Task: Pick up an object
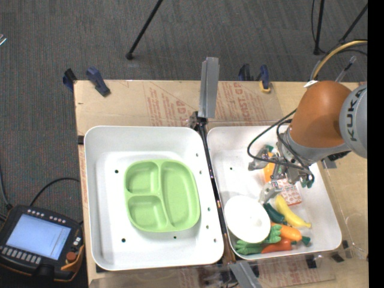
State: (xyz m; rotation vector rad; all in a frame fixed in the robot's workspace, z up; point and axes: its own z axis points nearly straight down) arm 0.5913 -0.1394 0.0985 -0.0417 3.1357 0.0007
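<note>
Over the right bin point(333, 218), the hand point(282, 182) points down beside a yellow banana point(292, 212) and white plate point(247, 219); its grip state is unclear. Bare bin floor lies leftward.

A green divided plate point(162, 195) is being held in the left white bin point(96, 161). A teach pendant point(39, 240) is lying on the floor at lower left, and blue clamps point(96, 80) are gripping the bench's far edge.

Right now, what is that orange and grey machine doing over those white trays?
A robot arm reaches into the right bin, its gripper low over a pile of toy food: a banana, a carrot and a white plate. Whether it has grasped anything cannot be told. The left bin holds a green divided tray.
</note>
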